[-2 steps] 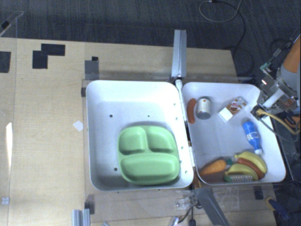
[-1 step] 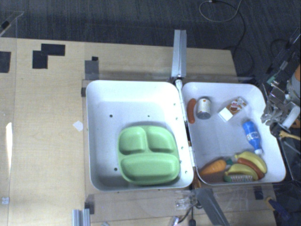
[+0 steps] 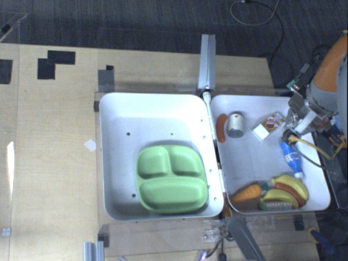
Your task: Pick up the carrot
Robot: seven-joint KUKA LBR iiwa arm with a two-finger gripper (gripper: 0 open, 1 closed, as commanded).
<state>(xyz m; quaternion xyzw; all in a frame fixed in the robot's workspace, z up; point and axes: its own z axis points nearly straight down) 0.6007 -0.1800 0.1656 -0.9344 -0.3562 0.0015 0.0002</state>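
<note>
Since the gripper (image 3: pixel 298 125) is hanging over the far right side of the right bin (image 3: pixel 239 105), I'd say this is the approach step and the actual grab hasn't started. I honestly can't tell how the hand is set, the tip is just a blur of grey and white against the bin floor, and nothing I can make out sits in it.

The carrot (image 3: pixel 247 192) is lying flat in the near left corner of that same bin, fat end toward the divider, its narrow end pointing at the pile of fruit. So my guess for the next move: swing toward the near side and to the left across the bin, line up across the carrot's width, then drop down on it.

Going outward from the hand: a small white packet (image 3: pixel 261 131) with some red on it lies just beside it, and a blue bottle (image 3: pixel 291 159) lies right below it, so that's the first thing to clear on the way. Further left there's a metal can (image 3: pixel 235 125) and a red sausage (image 3: pixel 221 128) against the divider, both well away from the carrot.

The real nuisance is the bananas (image 3: pixel 286 192), 2 or 3 of them, crowded up to the carrot's thin end, looks like touching. Bin wall is close on the near side too. I'd aim for the thick end.

The left bin (image 3: pixel 119 124) holds just 1 green tray (image 3: pixel 172 179), not in the way.
</note>
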